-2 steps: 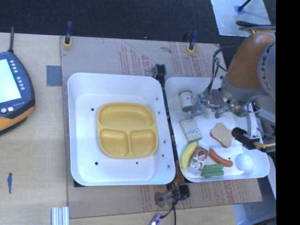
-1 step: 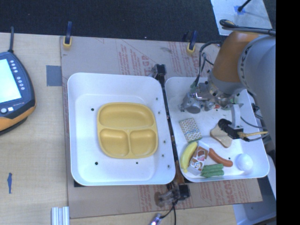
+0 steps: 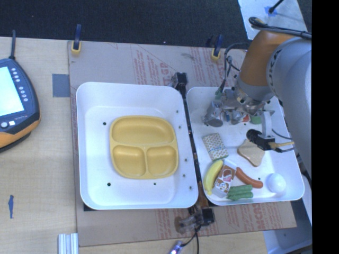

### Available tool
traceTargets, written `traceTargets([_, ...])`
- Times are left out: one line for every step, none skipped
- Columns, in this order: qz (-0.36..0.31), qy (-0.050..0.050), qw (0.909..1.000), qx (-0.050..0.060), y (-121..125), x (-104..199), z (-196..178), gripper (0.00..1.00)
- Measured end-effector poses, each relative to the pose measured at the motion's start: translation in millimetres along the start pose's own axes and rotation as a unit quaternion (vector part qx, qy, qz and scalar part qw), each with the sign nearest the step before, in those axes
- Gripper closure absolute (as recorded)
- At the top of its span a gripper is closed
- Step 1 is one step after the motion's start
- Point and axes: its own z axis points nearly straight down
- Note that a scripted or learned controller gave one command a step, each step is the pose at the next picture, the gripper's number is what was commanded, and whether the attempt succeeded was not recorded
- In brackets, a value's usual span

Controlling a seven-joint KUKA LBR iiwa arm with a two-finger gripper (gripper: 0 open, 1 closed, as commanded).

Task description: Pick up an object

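Note:
My gripper (image 3: 216, 116) hangs low over the far left part of the right bin (image 3: 296, 168). No object is visible in it. Below it in the same bin lie a checkered pad (image 3: 214, 145), a slice of toast (image 3: 251, 154), a banana (image 3: 212, 175), a small printed packet (image 3: 226, 179), a sausage (image 3: 248, 178), green beans (image 3: 241, 193) and a white ball (image 3: 275, 183). The checkered pad is the closest of these to the gripper, just nearer the camera. A small red and green bit (image 3: 245, 118) shows to the right of the gripper.
The left bin (image 3: 90, 142) holds a yellow divided plate (image 3: 143, 146). A teach pendant (image 3: 15, 102) lies on the bench at the far left. Clamps (image 3: 77, 45) hold the cardboard sheet at its back edge. The arm covers the right bin's far right corner.

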Motion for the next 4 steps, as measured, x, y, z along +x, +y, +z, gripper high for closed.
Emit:
traceTargets([0.001, -0.002, 1.0000, 0.000, 0.0, 2.7, 0.0, 0.00])
traceTargets([0.001, -0.002, 1.0000, 0.000, 0.1, 2.3, 0.0, 0.00])
traceTargets([0.002, -0.003, 1.0000, 0.000, -0.1, 6.3, 0.0, 0.00])
traceTargets([0.002, -0.003, 1.0000, 0.000, 0.0, 7.1, -0.1, 0.00])
